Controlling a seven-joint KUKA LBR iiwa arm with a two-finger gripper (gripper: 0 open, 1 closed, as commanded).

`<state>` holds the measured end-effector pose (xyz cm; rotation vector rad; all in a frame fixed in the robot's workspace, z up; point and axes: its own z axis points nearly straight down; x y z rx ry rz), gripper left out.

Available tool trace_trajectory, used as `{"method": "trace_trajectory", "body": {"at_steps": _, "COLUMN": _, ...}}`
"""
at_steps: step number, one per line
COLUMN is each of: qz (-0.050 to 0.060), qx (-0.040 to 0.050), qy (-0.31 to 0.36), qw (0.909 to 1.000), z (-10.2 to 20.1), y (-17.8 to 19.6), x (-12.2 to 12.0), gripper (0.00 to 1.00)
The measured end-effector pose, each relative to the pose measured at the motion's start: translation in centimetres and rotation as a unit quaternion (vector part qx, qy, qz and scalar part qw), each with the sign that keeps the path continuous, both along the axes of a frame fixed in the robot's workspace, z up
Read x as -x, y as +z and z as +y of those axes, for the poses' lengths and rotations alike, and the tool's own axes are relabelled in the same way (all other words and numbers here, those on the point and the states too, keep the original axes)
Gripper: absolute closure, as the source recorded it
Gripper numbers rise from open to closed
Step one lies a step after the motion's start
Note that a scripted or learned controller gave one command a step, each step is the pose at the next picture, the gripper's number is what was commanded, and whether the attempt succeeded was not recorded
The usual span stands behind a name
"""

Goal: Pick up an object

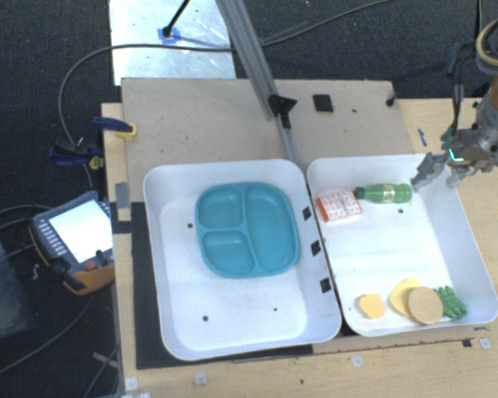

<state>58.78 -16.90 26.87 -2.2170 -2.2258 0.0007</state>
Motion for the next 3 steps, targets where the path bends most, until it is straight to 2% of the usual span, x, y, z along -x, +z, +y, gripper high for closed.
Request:
{"method": "trace_trajectory", "body": {"at_steps": 1, "qz": -0.001, "qx": 0.0002, "qy": 0.000, "qw": 1.0000, "z": 0.0, "y": 0.1, "x": -0.1, "gripper": 0.00}}
{"method": "trace_trajectory", "body": {"at_steps": 3, "qz": 0.001, "qx": -0.0004, "qy": -0.002, "qw": 1.0000, "z": -0.6, "y": -10.6, "x": 1.8, "gripper": 0.00}}
